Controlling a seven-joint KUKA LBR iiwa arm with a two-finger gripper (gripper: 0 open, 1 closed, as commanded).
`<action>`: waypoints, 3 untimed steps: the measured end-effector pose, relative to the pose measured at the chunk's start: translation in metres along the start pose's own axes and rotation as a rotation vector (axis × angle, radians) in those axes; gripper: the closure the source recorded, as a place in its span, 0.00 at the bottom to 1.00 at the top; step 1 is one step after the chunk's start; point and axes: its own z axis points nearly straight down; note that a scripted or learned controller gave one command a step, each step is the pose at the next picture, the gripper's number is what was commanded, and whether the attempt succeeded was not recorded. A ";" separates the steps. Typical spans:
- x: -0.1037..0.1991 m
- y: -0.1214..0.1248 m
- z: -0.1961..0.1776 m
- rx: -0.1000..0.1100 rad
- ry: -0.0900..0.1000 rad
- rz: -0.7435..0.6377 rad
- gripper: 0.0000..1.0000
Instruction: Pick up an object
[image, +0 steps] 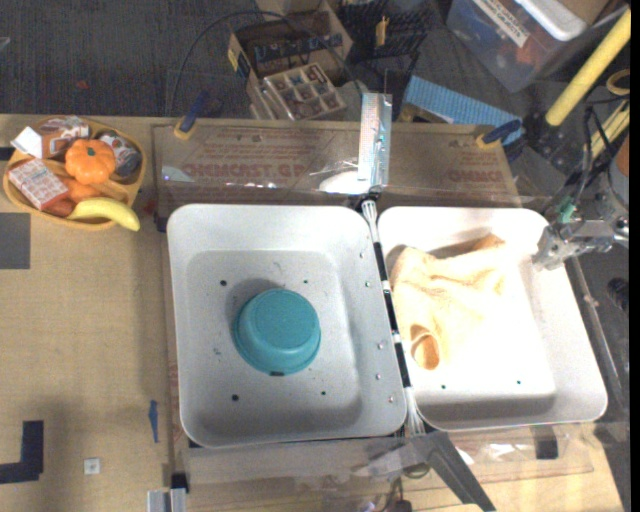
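A teal bowl (278, 331) lies upside down near the middle of the left white bin (200, 240). A crumpled pale yellow cloth (445, 290) lies in the left half of the right white bin (570, 370), reaching up toward its far edge. My gripper (562, 243) hangs over the right bin's far right rim, to the right of the cloth and apart from it. Nothing shows in its grasp.
A basket (70, 175) with a small pumpkin, a banana and small boxes stands at the bench's far left. Cardboard panels (260, 165) and a clear plastic strip (374, 140) stand behind the bins. Cables and boxes crowd the floor beyond.
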 end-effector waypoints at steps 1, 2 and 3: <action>-0.023 -0.022 0.011 0.000 0.000 -0.136 0.00; 0.034 0.011 0.104 -0.002 0.000 -0.561 0.00; 0.069 0.060 0.110 -0.006 -0.004 -0.687 0.00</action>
